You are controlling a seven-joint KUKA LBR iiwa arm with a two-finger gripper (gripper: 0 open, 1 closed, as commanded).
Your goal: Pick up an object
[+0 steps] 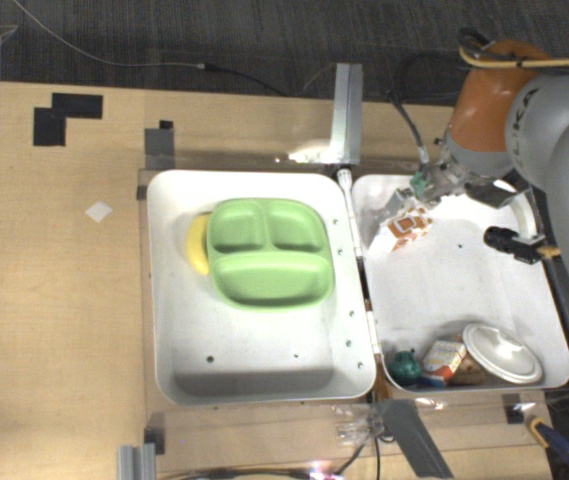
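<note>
Gripper (412,200) sat low in right bin's (554,298) far corner by a small orange-and-white item (407,227); couldn't tell its opening or hold. Wall might block a clean grasp.

Bright, even overhead light washes the left bin (254,368), leaving a soft shadow along its near inside wall. Just beyond its far rim, glare flares on the metal post (347,118). Detail is soft and slightly grainy throughout.
</note>
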